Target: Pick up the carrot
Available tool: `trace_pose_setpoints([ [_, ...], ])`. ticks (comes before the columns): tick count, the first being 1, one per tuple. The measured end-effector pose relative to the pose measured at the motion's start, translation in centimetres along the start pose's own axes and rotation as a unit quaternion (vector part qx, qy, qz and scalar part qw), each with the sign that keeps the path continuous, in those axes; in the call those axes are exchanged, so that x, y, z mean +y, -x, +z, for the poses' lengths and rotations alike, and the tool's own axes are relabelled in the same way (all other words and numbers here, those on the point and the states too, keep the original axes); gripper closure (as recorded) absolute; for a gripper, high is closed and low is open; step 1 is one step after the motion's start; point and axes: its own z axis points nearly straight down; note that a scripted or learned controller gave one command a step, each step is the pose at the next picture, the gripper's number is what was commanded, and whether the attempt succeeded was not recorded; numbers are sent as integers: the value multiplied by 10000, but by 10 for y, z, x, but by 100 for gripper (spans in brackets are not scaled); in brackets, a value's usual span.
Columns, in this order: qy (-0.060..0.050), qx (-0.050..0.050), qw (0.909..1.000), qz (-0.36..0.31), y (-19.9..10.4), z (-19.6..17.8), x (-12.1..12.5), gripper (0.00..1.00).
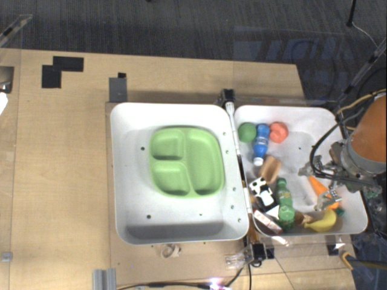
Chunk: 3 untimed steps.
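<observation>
Gripper (331, 183) over right bin (302, 115) by its right wall, touching carrot (318, 186), finger state unclear

My arm (370, 139) comes in from the right as a rounded shell with a broad orange band; next to it I see a pale cream patch of casing at the edge. Below the orange sits a grey metal wrist ring (358, 162), dull and ribbed. Black cables (323, 139) loop off it in thin arcs, a couple more trailing up past the bench corner. The gripper (329, 189) end is small, dark grey hardware; I can't make out finer detail, screws or markings.
</observation>
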Motion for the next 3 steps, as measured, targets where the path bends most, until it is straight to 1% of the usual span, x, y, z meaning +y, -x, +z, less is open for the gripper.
trace_pose_setpoints([
  [1, 35, 71, 9985, 542, -2, 14, 0, 0],
  [2, 24, 62, 9968, 802, 7, 13, 35, 0],
  [3, 6, 18, 9998, -184, 3, 11, 54, 0],
])
